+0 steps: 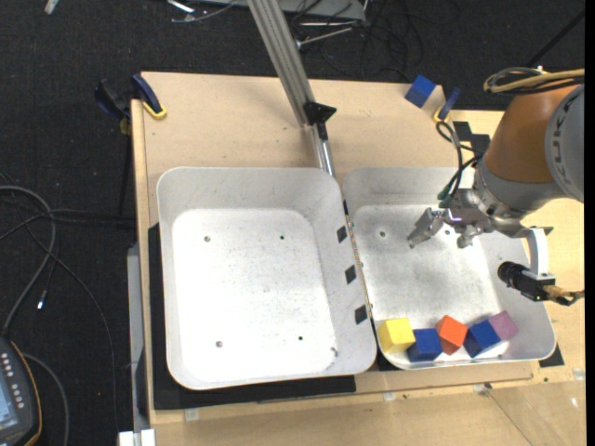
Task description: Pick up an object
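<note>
Looking down at a slant on a tan wooden counter (232,124), ringed by dark carpet with loose cables. Bearing two shallow white bins side by side. Left bin (186,193) larger in view, speckled inside. Right bin (400,203) touching it along a shared edge, holding a cluster of small blocks along its near rim.

Reaching in from the right, a grey arm with an orange band (521,133) above the wrist. Hanging below it over the middle of the right bin, the gripper (444,229), fingers spread apart with nothing between them, well apart from the blocks.

Slanting down from the top of the view to the far edge where the bins meet, a long grey metal rail (279,45).

Lying in a row along the near rim of the right bin, from left to right: a yellow block (397,333), a blue block (426,344) just beside it, an orange block (452,332) touching that one, a second blue block (482,337), and a pale purple block (503,324) nearest the right corner.

Sitting apart on the far right of the counter, outside both bins, a lone blue cube (421,90). Clamped at the far left corner, a black and yellow clip (139,96).
</note>
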Available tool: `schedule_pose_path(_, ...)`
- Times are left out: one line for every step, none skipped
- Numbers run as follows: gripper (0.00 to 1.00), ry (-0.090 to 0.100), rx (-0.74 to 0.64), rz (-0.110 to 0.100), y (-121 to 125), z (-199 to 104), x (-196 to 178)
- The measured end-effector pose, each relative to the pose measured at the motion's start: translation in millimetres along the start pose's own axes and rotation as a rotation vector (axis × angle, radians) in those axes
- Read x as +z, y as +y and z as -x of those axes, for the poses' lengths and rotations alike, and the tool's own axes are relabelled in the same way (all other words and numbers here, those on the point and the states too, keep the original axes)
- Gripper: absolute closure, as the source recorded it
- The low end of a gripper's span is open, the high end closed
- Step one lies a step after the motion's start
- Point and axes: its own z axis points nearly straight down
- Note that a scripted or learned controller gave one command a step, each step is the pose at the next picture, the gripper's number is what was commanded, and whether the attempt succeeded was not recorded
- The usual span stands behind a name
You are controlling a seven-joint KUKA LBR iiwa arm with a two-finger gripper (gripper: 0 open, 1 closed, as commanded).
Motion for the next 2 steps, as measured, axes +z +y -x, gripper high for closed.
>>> schedule_pose_path(0.0, -0.001, 0.002, 0.002, -33, -43, 16)
schedule_pose_path(0.0, -0.003, 0.01, 0.001, -96, -48, 32)
